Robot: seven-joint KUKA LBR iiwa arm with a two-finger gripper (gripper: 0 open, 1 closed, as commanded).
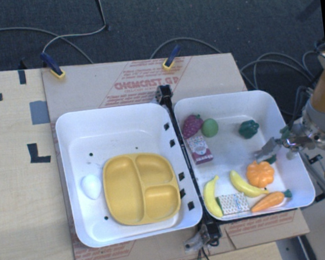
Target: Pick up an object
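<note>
Bench: pale wood on the left with dark tape marks, a cardboard sheet [145, 84] under two white bins, dark carpet and cables behind.
Clamps: two yellow-and-blue ones [53, 66] pin the cardboard's far edge.
Left bin [73, 167]: holds a yellow divided tray [140, 188] with three compartments, and a white egg [91, 186] touching the tray's left edge.
Right bin [265, 105]: holds all the small items.
Grapes [191, 126]: purple, at the far left of the right bin, against the wall between the bins.
Green ball [210, 127]: just beside the grapes, on their right.
Carton [199, 149]: small, red and white, just below the grapes.
Broccoli [248, 127]: dark green, toward the far right, apart from the rest.
Pumpkin [260, 174]: orange, close under the gripper's tip.
Bananas: one [212, 197] curved along the near left, another [244, 184] touching the pumpkin's left side.
Box [233, 203]: flat, printed, between the first banana and the carrot.
Carrot [269, 201]: orange, along the near wall, below the pumpkin.
Gripper [266, 150]: over the right bin's right side, just above the pumpkin; whether the jaws are wide or narrow I cannot tell, and nothing shows between them.
</note>
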